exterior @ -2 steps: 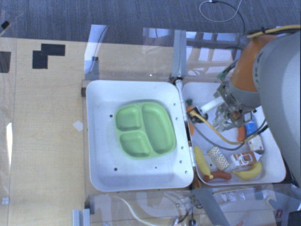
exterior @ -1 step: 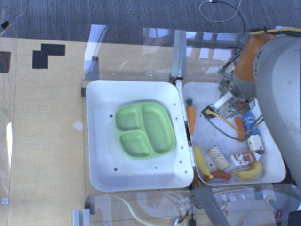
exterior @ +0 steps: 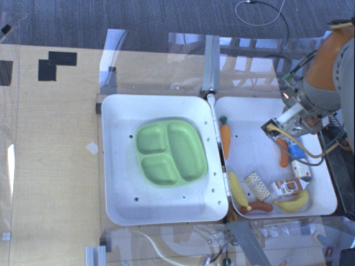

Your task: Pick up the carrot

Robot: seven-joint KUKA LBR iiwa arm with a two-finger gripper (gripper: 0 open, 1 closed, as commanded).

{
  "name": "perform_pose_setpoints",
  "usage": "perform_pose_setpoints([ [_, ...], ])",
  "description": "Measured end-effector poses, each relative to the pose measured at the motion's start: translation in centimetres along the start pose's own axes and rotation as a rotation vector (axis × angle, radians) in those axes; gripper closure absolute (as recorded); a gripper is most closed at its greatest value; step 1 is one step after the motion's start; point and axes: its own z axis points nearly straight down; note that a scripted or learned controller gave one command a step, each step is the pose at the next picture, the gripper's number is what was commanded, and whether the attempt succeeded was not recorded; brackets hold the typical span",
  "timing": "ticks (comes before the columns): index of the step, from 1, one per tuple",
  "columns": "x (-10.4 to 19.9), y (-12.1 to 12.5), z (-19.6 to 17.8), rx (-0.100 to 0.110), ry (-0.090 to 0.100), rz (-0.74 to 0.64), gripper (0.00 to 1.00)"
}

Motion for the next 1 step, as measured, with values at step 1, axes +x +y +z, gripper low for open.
perform_pose_setpoints([
  [1, -2.46, 3.88, -14.35, -0.002, 0.001, 0.033, 1.00],
])
